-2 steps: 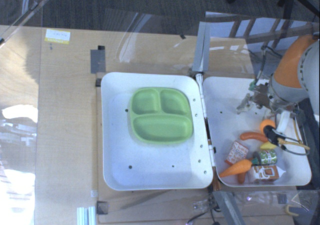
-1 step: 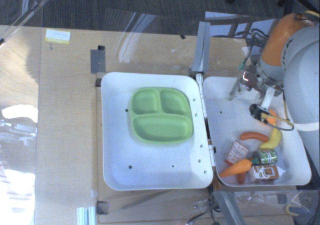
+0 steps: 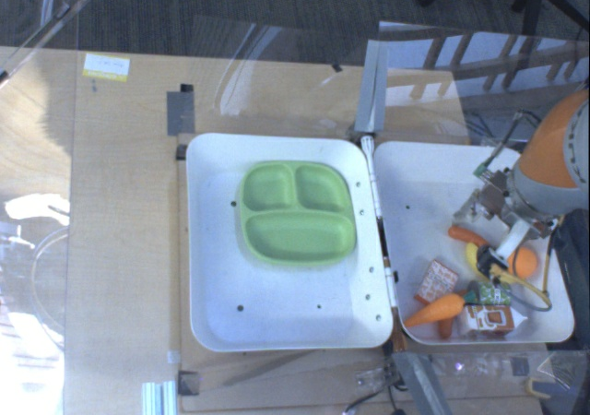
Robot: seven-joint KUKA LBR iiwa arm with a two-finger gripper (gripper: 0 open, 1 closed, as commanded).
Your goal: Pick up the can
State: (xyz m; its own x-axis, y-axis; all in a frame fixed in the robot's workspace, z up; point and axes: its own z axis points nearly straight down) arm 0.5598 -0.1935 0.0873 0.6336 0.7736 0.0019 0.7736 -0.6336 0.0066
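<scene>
I read: left shallow plastic bin [image 3: 212,312] white, right shallow plastic bin [image 3: 415,173] white; divided plastic tray [image 3: 295,215] pale green; toy carrot [image 3: 435,309] orange; round fruit [image 3: 524,262] orange; small can [image 3: 487,293] dark green; wooden counter [image 3: 120,219] pale tan.

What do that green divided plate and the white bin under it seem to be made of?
The green plate looks like moulded plastic with a matte finish: even colour, soft rounded dividers, no glare. The white bin is probably plastic too, smooth with rounded corners, though painted metal can't be ruled out.

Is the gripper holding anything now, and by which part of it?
Cannot be told. The gripper is over the right bin, beside a small orange piece; the grasp is too unclear.
</scene>
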